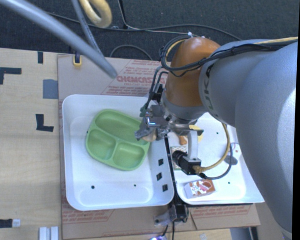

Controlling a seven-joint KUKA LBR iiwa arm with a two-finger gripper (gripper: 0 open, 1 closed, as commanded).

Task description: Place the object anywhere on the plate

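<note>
Now, gripper: over plate's right edge, tan object apparently pinched between its fingers.
Risk: object drops off rim.

We see a pale wooden bench marked with black tape, brown cardboard upon it, dark carpet beyond the bench.

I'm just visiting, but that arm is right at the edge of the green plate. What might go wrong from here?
The pincer is at the right rim of the green plate, so something let go here may land on the rim and slide off into the left bin. The plate lies loose and tilted in that bin, so a nudge might shift it. The arm also hides much of the right bin.
</note>
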